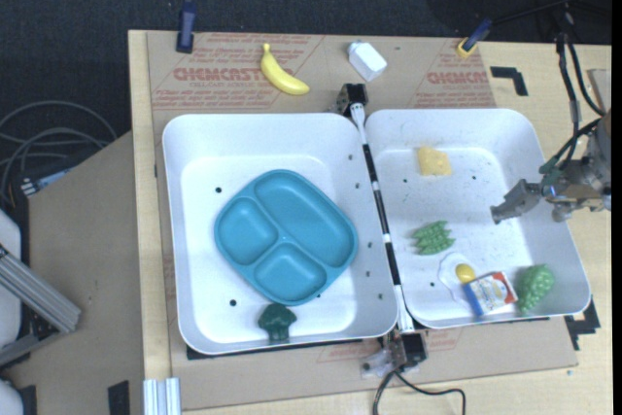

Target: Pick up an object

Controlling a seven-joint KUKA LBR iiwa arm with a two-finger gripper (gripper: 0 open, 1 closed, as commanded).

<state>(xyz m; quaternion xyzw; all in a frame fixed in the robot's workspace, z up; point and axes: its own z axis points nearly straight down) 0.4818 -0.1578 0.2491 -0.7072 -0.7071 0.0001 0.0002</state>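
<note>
Gripper [512, 205] at the right bin's [544, 146] right wall, above the floor; whether its jaws are parted cannot be told, and nothing is seen between them. The nearest candidate, a green leafy toy [432, 237], lies mid-bin, apart from the gripper. It appears light, stiff and bumpy, best pinched across its narrow middle.

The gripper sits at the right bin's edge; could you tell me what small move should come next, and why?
Probably a short move left and down toward the green toy. The gripper hangs over the right bin's right side with nothing between its fingers, and that toy lies nearby with space around it.
</note>
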